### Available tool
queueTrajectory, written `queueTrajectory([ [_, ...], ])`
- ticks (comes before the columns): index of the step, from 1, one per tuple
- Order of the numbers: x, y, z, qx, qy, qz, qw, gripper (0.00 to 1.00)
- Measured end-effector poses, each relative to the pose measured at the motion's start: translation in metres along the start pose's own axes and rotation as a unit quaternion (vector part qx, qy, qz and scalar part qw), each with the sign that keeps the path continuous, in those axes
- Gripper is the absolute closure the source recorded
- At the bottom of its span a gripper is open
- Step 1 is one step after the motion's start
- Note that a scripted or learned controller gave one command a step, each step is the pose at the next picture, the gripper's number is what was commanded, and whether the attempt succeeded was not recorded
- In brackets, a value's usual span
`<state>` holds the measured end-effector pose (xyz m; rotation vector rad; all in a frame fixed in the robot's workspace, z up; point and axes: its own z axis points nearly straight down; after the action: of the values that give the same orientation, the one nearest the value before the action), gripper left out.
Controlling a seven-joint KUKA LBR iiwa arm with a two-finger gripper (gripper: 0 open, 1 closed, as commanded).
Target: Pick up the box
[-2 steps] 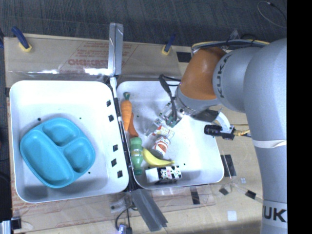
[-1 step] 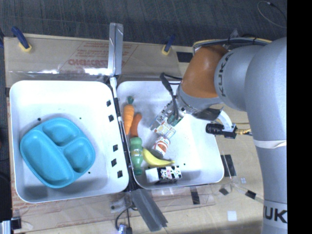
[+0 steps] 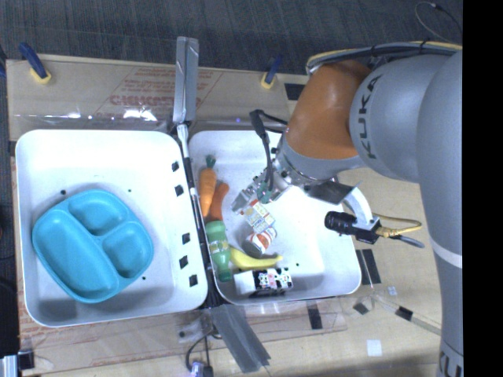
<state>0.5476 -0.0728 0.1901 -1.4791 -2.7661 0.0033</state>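
1. The hand [image 3: 259,188] hangs low inside the right bin [image 3: 330,265], reached in under the bulky grey-and-orange arm [image 3: 346,116]. It is a small metallic cluster — whether its fingers are wide or narrow I cannot tell, since the parts blur together at this size.

2. The box [image 3: 262,225] lies just below the hand, toward the camera: a small carton with red, white and dark print, tilted on the bin floor. It looks just beside or touching the hand's tip, but nothing shows it gripped, so I judge the pick not yet secured.

3. A second printed carton [image 3: 267,281], black and white, lies farther below the hand against the bin's near wall, with a yellow banana [image 3: 255,259] between the two cartons.

4. To the hand's left, along the dividing wall, sit an orange carrot [image 3: 207,191] and a green bottle [image 3: 219,250] — smooth, rounded toy-like pieces, probably plastic. They crowd that wall, leaving the middle of the bin free for the approach.

5. Well off to the left, the other bin [image 3: 31,155] holds a glossy blue divided plate [image 3: 90,244] with three compartments.

6. Both bins are shallow, white and smooth with rounded corners, resting on a worktop [image 3: 94,77] covered with tan board.
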Motion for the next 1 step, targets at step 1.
queueTrajectory([
  [1,0.1003,-0.0156,-0.0270,0.001,0.000,0.016,0.9999,1.00],
])
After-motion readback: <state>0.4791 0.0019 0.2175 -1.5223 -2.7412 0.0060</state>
